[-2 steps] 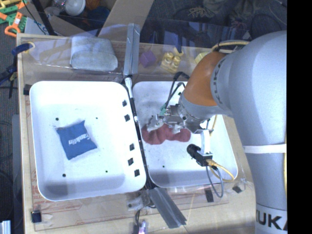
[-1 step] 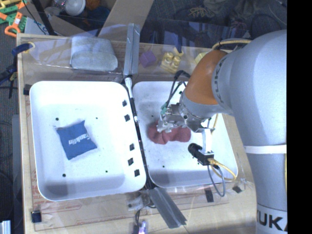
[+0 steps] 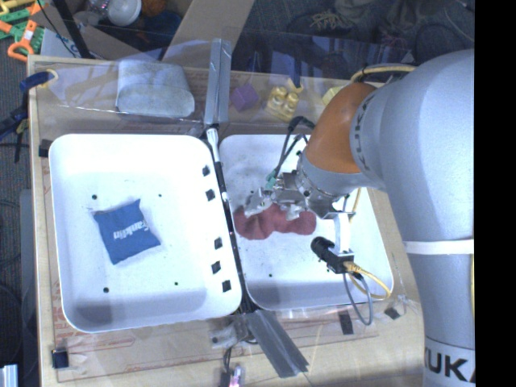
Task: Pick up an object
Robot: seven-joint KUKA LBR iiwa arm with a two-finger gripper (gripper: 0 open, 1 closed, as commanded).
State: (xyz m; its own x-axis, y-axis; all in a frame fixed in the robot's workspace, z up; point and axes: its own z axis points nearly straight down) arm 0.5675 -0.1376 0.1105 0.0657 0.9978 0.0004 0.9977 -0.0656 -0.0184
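A slanted overhead look at two shallow white bins set side by side and meeting at a raised divider point(image 3: 223, 224) dotted with small black clips. A grey arm with an orange band point(image 3: 339, 139) reaches in from the right, over the bin to the right of the divider.

A dark red soft object point(image 3: 260, 226), lumpy like crumpled cloth, lies on the floor of the right bin, just right of the divider. The gripper point(image 3: 271, 201) is right on the object's far upper edge, toward its left half. Metal parts and the wrist hide the tips, so it cannot be told whether the gripper is released, clenched or grasping the object.

The object's long axis runs left to right, straight away from the divider. Its left end is close to the divider, and its right end disappears under the wrist.

To the right of the divider, bare white floor lies beyond the object toward the far wall and in front of it toward the near wall. The arm covers the side of the right bin furthest from the divider.

Left of the divider and well apart from it, a blue square pouch point(image 3: 126, 230) with white lettering lies tilted, with open floor all round it.
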